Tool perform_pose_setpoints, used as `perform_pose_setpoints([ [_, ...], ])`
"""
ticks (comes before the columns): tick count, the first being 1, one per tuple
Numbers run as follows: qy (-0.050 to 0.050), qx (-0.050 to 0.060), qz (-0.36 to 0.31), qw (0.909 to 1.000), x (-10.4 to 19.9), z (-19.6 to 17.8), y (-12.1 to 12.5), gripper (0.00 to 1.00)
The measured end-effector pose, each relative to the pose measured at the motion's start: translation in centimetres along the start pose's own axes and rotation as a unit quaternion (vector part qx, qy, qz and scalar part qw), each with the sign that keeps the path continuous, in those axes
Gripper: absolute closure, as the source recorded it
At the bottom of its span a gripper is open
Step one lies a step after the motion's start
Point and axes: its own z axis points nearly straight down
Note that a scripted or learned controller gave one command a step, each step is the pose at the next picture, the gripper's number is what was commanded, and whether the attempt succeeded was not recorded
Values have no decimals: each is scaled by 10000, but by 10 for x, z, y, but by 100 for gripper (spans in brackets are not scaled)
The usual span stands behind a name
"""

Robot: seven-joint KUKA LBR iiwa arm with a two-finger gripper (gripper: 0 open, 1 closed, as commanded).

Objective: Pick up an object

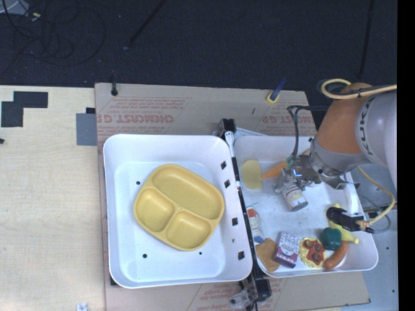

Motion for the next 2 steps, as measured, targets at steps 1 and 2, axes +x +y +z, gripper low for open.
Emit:
perform_pose_setpoints([
  [1,0,-2,-6,10000,55,9,-94,100],
  [2,-7,10,-16,10000,94,-88,-100,100],
])
